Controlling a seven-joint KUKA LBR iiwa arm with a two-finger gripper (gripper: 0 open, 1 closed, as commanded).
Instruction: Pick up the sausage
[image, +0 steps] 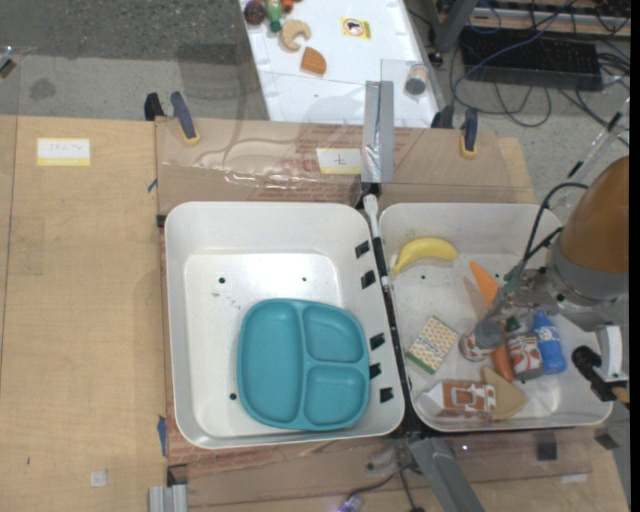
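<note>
- Since both bins sit side by side on the bench, the stock divides by side: the left bin (190, 330) carries a teal divided tray (302, 365) laid flat, its three compartments bare; the right bin (425, 215) carries all the loose goods.
- Right bin, far end: one banana (424, 251), lying alone by the dividing wall, well apart from the rest.
- Right bin, middle: one orange carrot-like piece (484, 282); one checked cracker-like block (433, 344) lying near the divider.
- Right bin, near corner: a crowded heap, likely so because loose items settle against the wall. It holds a blue-topped can (546, 345), a red-labelled tin (523, 355), a brown-and-white carton (468, 397) and a tan wedge (508, 398).
- Sausage (500, 358): judged to be the slim reddish-brown piece lying between the round grey item (476, 345) and the red-labelled tin, touching or nearly touching both. Identification is uncertain; the piece is small and partly covered.
- Gripper (508, 312): lowered into the heap from the arm (600, 235) at the right, just above the sausage's far end. Its spread cannot be told, and nothing is seen caught in it.
- Judgement: the neighbours press close, so a clean pick has little room.
</note>
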